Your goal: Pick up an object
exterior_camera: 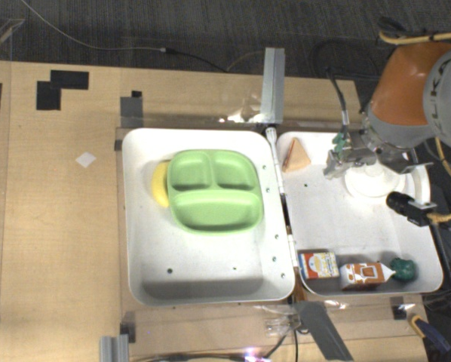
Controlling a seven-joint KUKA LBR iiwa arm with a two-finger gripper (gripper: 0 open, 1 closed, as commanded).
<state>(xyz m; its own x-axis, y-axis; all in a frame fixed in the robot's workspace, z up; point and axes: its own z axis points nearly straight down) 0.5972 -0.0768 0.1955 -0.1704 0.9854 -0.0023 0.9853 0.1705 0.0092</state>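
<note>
My hand (346,159) hangs over the right bin (323,225), grip unreadable; just left of it, the light, stiff wedge (295,157) suits pinching across its flat faces.

A pale wooden bench (59,225) is seen below a strip of dark carpet (210,13), across which a thin cable (97,46) is trailed. Two white bins are set side by side on the bench, the left bin (210,289) touching the right bin (339,225). A grey metal post (273,85) is fixed behind their shared edge. Black patches (59,87) are stuck near the bench's far left corner, and a small pale diamond mark (85,158) is seen nearer.
</note>
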